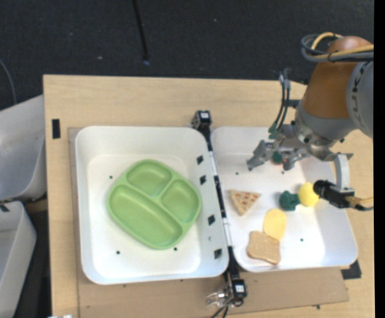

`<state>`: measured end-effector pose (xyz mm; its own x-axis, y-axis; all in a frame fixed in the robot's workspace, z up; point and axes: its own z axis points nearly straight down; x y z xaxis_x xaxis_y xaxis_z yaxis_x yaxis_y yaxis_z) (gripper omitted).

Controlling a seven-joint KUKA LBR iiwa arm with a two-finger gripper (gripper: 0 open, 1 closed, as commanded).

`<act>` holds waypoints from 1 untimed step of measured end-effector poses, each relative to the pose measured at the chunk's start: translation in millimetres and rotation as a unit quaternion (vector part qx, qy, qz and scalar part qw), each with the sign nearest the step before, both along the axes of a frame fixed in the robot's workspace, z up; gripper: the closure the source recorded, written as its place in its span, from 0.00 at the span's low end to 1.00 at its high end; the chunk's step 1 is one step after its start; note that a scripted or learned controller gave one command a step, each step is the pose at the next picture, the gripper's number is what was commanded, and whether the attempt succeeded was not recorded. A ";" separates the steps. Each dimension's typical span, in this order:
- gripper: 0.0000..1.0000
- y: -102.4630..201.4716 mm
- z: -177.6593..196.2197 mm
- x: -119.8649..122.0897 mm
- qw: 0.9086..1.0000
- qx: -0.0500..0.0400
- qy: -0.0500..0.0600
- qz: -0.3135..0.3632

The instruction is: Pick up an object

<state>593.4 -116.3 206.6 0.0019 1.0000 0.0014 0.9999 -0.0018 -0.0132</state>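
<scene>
Your gripper [275, 154] hung over the right bin [325, 244] near its 12 o'clock end, and its fingers looked spread apart with nothing between them, so it had not picked up a toy yet. The toys lay low in that bin, likely so the arm could reach them from the right: a pizza slice [244, 201] at 9 o'clock, bread [264, 248] at 6 o'clock, a yellow piece [275, 223] just above the bread, and a green thing [289, 200] touching a yellow ball [307, 194] at 3 o'clock. The green plate [154, 204] sat alone in the left bin [99, 257], away from the toys.
</scene>
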 end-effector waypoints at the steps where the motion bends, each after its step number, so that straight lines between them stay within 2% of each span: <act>1: 0.00 0.3 7.9 2.9 1.000 -0.001 -0.007 0.002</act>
